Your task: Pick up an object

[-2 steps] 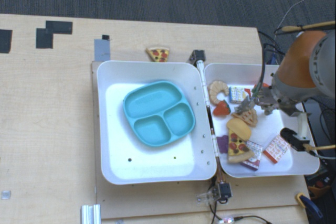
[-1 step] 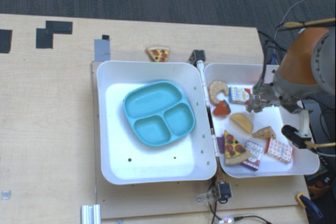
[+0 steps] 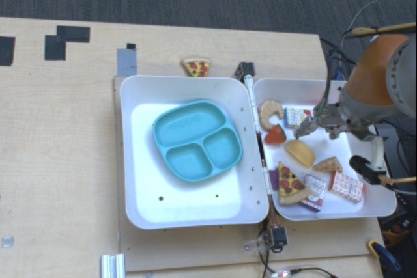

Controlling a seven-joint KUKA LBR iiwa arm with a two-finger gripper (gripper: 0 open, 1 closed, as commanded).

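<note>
The right bin (image 3: 384, 208) holds several toy foods: a croissant (image 3: 270, 112), a small printed box (image 3: 294, 116), a red piece (image 3: 275, 135), a yellow wedge (image 3: 300, 153), a tan bread wedge (image 3: 328, 165), a pizza slice (image 3: 290, 183) and two red-and-white packets (image 3: 346, 185). My gripper (image 3: 319, 125) hangs low over the upper middle of this bin, just right of the printed box and above the yellow wedge. The arm's grey wrist and orange band (image 3: 378, 71) cover the bin's upper right part. I see nothing held.
The left bin (image 3: 140, 205) carries a blue divided plate (image 3: 197, 140). Another toy pizza slice (image 3: 195, 66) lies on the bench behind that bin. Cables and a black clamp (image 3: 245, 69) sit between and around the bins.
</note>
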